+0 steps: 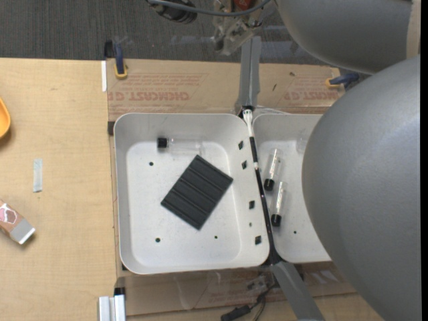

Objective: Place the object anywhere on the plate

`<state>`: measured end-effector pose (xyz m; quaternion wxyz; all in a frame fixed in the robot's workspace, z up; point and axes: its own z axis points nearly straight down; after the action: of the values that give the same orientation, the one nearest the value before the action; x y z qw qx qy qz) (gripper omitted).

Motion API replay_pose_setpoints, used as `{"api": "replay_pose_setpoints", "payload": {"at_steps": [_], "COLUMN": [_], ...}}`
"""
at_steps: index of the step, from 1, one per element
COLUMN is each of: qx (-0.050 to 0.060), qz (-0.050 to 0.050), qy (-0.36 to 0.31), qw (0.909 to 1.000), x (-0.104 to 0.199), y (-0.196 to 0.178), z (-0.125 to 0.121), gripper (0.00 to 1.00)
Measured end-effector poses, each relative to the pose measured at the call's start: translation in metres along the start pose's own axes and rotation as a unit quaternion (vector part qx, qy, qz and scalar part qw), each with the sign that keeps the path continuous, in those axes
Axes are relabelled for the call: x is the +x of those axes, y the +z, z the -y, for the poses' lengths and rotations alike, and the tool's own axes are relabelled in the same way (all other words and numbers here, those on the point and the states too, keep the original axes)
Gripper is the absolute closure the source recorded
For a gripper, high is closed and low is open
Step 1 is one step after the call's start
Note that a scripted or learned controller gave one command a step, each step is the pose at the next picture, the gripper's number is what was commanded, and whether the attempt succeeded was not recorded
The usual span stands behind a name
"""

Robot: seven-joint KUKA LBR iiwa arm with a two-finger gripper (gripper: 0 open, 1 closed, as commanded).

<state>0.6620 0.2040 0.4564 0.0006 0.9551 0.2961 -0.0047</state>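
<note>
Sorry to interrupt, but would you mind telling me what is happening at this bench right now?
The grey arm looms over the right bin, hiding much of it. Two clear markers with black caps lie there. In the left bin, a black ridged plate lies flat, with another clear marker beside it, apart. Nothing rests on the plate yet.

I see the two bins (124, 199) as smooth white plastic with a soft shine. The black plate (197, 191) in the left bin looks matt and ribbed, like rubber or plastic. The markers (273, 172) are clear glossy plastic with black caps. The arm (368, 199) has a smooth grey satin shell. The bench (53, 112) looks like pale matt wood, with brown cardboard (174, 89) behind the bins.
</note>
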Motion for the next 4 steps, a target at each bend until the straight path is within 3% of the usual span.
{"api": "replay_pose_setpoints", "payload": {"at_steps": [4], "qx": [0.0], "qz": [0.008], "qy": [0.008], "qw": [0.9999], "x": [-0.002], "y": [-0.03], "z": [-0.01], "gripper": [1.0]}}
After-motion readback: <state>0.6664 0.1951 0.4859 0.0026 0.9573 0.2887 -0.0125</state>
